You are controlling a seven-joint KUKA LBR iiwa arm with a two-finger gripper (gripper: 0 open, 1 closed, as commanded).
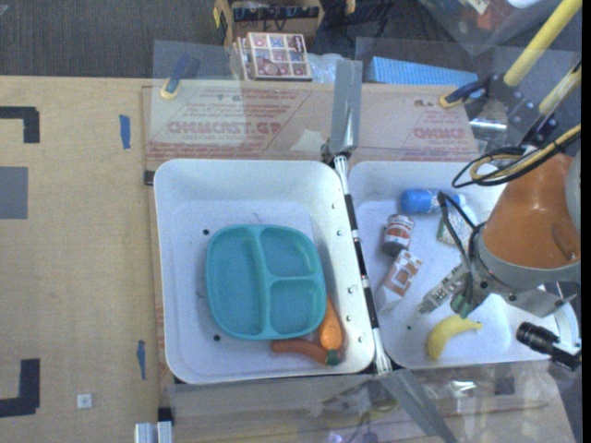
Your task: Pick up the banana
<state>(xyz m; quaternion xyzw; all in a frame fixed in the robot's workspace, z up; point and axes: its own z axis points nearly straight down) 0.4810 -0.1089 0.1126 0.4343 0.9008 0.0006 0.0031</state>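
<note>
The counter (74, 247) carries two white bins. The left bin (185, 187) holds a teal divided tray (263, 282), with an orange carrot-like piece (331, 330) and a reddish sausage-like piece (297, 348) at its lower right edge. In the right bin (369, 187), the arm (536, 220) overhangs from the right. The tool (452, 293) sits just above the banana (449, 333); whether it is released or clenched I cannot tell. Nearby lie a blue object (417, 200), a small can (398, 233) and a small carton (404, 273).

Both bins (185, 187) look like smooth matt white plastic. The teal tray (265, 281) is matt plastic too, while the banana (449, 333) (at four o'clock) has a waxy yellow sheen. The bench (74, 247) looks like dull brown cardboard.
</note>
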